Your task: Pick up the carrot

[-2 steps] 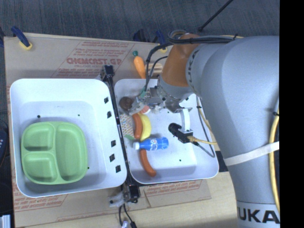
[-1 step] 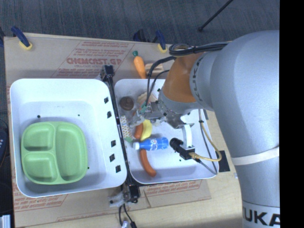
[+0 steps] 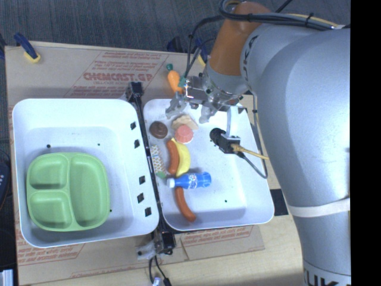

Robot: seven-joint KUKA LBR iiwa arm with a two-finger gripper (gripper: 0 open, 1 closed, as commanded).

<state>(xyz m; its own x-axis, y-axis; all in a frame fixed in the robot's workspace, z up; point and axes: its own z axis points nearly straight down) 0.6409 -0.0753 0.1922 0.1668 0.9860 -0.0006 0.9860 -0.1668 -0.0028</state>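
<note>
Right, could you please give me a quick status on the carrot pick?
Gripper over right bin's far end, nothing seen held. Carrot outside the bin, on the cardboard beyond its far rim. Nothing on it.

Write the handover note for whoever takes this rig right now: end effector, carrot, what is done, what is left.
End effector: hovering over the far end of the right bin; nothing visible between its fingers, and I cannot tell whether they are open or shut.
Carrot: lying outside the bins on the cardboard, just beyond the right bin's far rim, close to the end effector.
Right bin holds a banana, a blue bottle, two sausages, a brown disc and a pink round piece. Left bin holds a green tray.
Done: arm brought near the carrot.
Left: grasp the carrot and lift it.
</note>
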